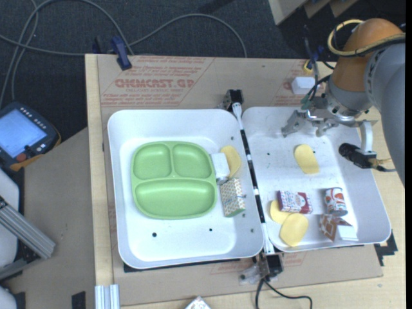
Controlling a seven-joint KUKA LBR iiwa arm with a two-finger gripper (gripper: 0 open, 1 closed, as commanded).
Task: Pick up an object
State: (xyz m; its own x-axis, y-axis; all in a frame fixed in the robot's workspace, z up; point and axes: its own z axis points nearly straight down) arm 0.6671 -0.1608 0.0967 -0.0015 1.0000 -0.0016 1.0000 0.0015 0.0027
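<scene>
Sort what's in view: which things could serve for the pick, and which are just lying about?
For the pick: end effector; yellow oval piece; red-and-white carton; red-and-white can; yellow round piece.
Lying about: green divided plastic tray; blue clamp; handheld screen.

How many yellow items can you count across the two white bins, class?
4. One yellow piece lies in the left bin beside the green tray. In the right bin: one near the middle, and two touching at the near left corner. Others may be hidden.

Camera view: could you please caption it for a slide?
Arm's tool above right bin near a yellow piece; green tray left.
</scene>
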